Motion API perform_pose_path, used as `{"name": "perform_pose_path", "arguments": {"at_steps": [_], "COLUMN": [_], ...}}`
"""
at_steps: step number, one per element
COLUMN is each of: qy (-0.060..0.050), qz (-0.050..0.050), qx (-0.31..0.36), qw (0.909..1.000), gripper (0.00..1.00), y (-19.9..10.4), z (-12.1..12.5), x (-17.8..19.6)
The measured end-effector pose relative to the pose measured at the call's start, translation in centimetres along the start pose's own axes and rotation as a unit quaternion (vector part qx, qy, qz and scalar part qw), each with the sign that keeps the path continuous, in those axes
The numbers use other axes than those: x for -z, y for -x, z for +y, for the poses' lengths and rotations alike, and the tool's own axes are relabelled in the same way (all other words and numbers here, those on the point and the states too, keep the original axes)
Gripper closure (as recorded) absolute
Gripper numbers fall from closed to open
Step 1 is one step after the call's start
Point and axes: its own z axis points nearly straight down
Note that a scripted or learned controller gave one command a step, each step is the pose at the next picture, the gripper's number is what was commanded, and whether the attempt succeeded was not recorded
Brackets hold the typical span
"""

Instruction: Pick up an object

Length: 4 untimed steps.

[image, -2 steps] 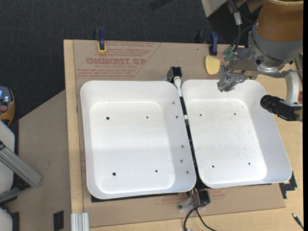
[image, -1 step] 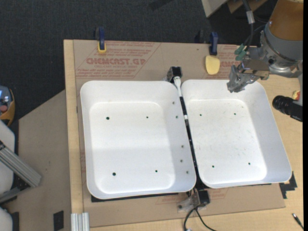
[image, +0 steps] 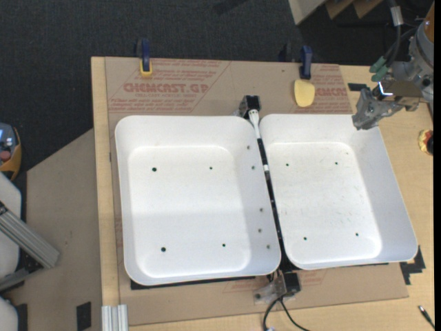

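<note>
The arm is entering at the 2 o'clock corner, mostly cut off by the frame edge, so only its wrist and cabling are showing. The gripper [image: 365,116] is hanging just over the far right corner of the right bin [image: 393,205]; it is appearing as a small grey blur, and whether it is spread or closed cannot be told. Nothing is visibly sitting between its tips.

No loose object is showing inside the right bin or the left bin [image: 127,205]; both are showing only dark dots and faint specks on their white floors. The one small item lying about is a pale yellow piece [image: 304,92] on the cardboard sheet [image: 207,81], just beyond the right bin's far edge at 12 o'clock, below a blue clamp [image: 305,61]. A second blue clamp [image: 144,55] is gripping the sheet toward 11 o'clock. A black strip [image: 265,178] is running between the bins.
</note>
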Motion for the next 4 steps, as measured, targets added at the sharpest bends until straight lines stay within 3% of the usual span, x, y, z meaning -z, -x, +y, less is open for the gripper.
{"name": "perform_pose_path", "arguments": {"at_steps": [1, 2, 3, 4], "qy": [-0.009, -0.005, 0.005, -0.009], "qz": [0.002, 0.001, 0.002, 0.001], "qx": [0.003, 0.001, 0.004, 0.003], "qw": [1.0, 1.0, 1.0, 1.0], "gripper": [1.0, 1.0, 1.0, 1.0], "y": [-3.3, -2.1, -5.3, -8.8], "z": [2.0, -0.1, -1.1, 2.1], "x": [-9.1, -8.5, 5.2, -3.7]}}
